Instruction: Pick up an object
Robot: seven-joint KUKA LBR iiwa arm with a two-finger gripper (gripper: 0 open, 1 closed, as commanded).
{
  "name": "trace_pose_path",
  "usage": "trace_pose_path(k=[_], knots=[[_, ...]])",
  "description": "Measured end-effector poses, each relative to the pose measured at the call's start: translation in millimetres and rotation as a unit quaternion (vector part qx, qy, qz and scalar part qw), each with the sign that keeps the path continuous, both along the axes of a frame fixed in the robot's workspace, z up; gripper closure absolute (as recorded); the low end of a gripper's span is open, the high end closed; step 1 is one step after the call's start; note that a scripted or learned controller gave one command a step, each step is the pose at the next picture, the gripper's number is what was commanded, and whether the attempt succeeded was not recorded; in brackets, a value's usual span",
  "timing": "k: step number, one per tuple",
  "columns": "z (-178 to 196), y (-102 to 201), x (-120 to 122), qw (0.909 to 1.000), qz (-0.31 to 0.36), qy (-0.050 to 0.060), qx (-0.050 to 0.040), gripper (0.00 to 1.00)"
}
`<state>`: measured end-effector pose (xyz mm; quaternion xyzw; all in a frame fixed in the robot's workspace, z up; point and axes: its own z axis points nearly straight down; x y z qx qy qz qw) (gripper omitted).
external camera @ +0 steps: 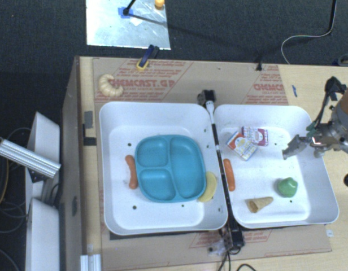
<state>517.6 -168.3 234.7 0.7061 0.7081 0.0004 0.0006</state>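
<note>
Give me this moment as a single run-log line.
gripper: over right bin, nothing seen held | nearest: green pepper, carton | also: ice cream cone, sausage

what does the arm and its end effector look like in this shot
The end effector is a dull grey metal piece with narrow tapering fingers, joined to a bulkier grey wrist block carrying a small reddish spot. Behind it, thin black cables loop up beside the arm, whose body is pale grey with an orange-tan patch at the frame edge.
</note>
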Motion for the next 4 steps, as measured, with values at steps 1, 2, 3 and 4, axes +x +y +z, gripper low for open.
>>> trace_pose_path(k=[1, 2, 3, 4], knots=[[-74, -35, -12, 1.0000, -0.001, 0.001, 0.0000, 0.00], [-149, -10, -30, 1.0000, -0.001, -0.002, -0.0013, 0.00], [-139, -10, -29, 1.0000, -0.001, -0.003, -0.0015, 1.00], [-95, 19, 47, 1.0000, 0.000, -0.001, -0.0001, 1.00]])
